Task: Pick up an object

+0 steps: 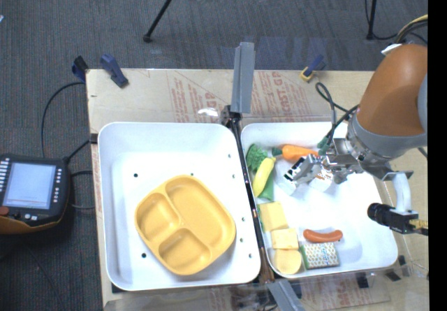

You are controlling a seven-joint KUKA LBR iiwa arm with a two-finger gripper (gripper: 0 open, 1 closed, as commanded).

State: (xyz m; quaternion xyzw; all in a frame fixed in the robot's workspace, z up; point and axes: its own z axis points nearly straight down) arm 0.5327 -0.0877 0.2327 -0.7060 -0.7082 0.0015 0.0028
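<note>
Arm reaches in, jaws low over right bin.

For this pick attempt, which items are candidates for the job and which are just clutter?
Job-related, in the right bin:
pincer
carrot
corn cob
green vegetable
sausage
yellow blocks
patterned sponge

Lying about:
yellow divided plate in the left bin
handheld pendant
clamps

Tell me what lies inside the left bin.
Inside the left bin lies one yellow divided tray, three compartments, nothing in them. The bin floor under the tray is covered and cannot be seen.
</note>
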